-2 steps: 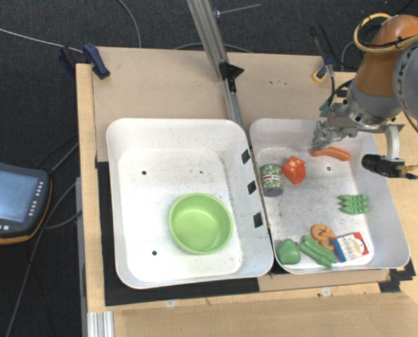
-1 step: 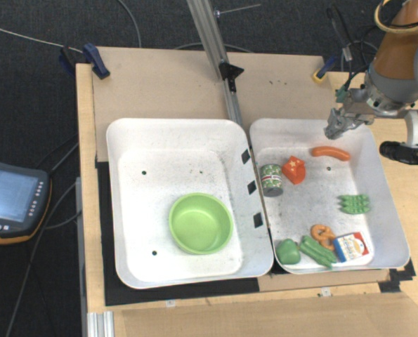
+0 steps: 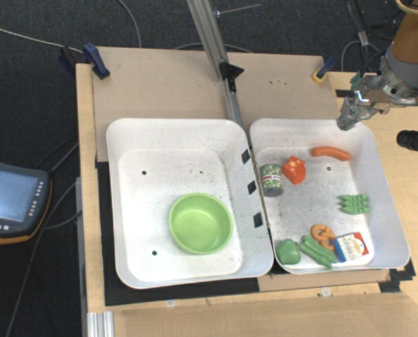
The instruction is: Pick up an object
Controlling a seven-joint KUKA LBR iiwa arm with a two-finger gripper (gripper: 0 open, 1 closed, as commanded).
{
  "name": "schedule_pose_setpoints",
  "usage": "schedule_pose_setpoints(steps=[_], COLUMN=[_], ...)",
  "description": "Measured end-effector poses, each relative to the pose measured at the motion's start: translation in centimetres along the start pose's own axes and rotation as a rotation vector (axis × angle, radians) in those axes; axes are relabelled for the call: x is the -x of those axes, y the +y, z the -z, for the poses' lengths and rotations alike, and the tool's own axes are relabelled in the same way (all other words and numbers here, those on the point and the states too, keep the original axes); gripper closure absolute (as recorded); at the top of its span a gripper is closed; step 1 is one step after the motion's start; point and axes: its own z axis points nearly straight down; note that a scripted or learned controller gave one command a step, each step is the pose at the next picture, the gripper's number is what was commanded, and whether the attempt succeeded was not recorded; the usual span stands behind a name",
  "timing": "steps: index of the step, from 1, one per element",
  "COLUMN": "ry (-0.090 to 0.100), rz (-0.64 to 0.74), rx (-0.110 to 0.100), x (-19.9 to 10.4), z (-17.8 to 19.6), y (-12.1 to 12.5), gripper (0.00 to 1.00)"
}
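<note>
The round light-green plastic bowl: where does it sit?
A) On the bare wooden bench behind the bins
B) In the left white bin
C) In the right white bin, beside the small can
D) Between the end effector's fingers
B: the round light-green plastic bowl rests inside the left white bin, alone.

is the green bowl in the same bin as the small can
No, the green bowl sits in the left bin, while the small can stands in the right bin near its left wall.
</note>
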Motion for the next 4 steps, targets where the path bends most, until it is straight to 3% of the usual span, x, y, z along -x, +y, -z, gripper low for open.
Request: schedule_pose_setpoints(steps=[1, 4], ry=[0.000, 0.002], rz=[0.000, 0.005], rx=[-0.001, -0.006], x=[0.0, -17.6], z=[4.6, 2.5], y=[0.1, -2.5], gripper=[1.00, 1.00])
